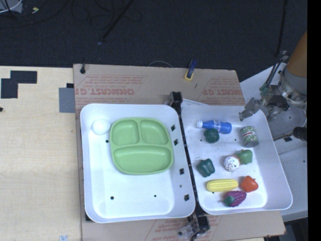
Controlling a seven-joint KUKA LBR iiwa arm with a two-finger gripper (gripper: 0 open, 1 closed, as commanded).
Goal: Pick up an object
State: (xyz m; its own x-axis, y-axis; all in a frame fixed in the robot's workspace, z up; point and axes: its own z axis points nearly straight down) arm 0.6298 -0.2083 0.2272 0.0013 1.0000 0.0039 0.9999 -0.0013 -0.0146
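Overhead, the claw (262, 106) is hovering at the right bin's (281, 185) far right rim, fingers spread wide, gripping nothing; a small can (248, 135) is sitting just below it.

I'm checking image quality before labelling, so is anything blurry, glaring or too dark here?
Camera view: even, soft lighting with faint shadows; the white bins are bright but not blown out; the small toys, such as the corn, look soft; the gripper is slightly blurred; the background floor is dark.
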